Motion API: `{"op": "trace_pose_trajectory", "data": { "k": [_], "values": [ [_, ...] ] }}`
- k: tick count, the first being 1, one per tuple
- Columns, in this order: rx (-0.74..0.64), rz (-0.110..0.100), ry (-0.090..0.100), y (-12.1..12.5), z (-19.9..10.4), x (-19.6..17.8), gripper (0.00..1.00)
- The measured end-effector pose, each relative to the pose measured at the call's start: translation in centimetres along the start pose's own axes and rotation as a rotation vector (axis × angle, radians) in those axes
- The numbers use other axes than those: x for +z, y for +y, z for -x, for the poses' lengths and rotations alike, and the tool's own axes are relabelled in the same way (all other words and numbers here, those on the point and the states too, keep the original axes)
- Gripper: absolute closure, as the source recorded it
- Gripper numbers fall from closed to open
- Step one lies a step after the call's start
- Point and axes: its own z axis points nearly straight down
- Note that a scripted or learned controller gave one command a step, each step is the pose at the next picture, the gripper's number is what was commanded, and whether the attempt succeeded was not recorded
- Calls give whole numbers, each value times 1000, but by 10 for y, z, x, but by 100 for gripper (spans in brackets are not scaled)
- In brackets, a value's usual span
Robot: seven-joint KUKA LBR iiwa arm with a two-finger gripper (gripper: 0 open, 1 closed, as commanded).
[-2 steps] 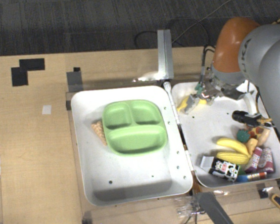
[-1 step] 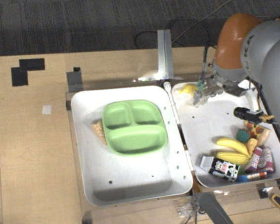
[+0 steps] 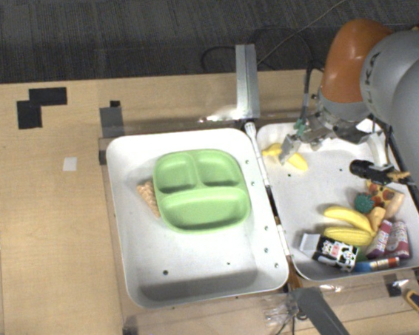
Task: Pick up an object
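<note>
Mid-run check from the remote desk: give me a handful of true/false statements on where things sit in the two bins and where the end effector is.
1. The green divided plate lies in the left bin. True.
2. The bananas lie in the left bin. False: they lie in the right bin, near its front.
3. The end effector is over the right bin's back left corner, beside a small yellow item. True.
4. The green divided plate is piled with toys. False: its compartments look bare.
5. Small items cluster at the right bin's front right. True.

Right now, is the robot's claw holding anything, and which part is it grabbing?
It cannot be told. The gripper is down at a small yellow object in the right bin, but a hold isn't clear.
</note>
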Motion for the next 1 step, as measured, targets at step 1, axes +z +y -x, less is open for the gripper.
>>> {"op": "trace_pose_trajectory", "data": {
  "k": [1],
  "values": [
    [145, -14, 6, -5, 3, 13, 0]
  ]
}}
